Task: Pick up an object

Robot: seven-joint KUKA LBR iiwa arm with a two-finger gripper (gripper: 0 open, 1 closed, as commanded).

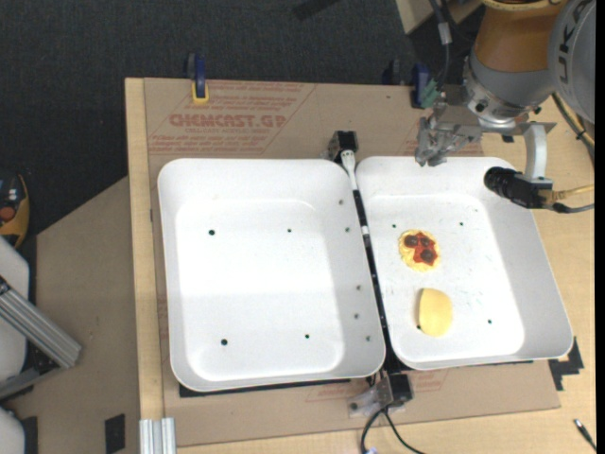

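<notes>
Two objects lie in the right bin (529, 282). A small round yellow piece with red and dark spots, like a toy pizza (420, 250), sits near the bin's middle. Below it lies a plain yellow oval piece (435, 312), near the bin's front. My gripper (433, 151) hangs over the far rim of the right bin, well above and behind both objects. Nothing is between its fingers, which point down close together.
The left bin (189, 253) sits beside the right one, with a black divider strip (364, 244) between them. Both rest on a brown board (236, 112) held by a blue-and-yellow clamp (198, 76) at the back.
</notes>
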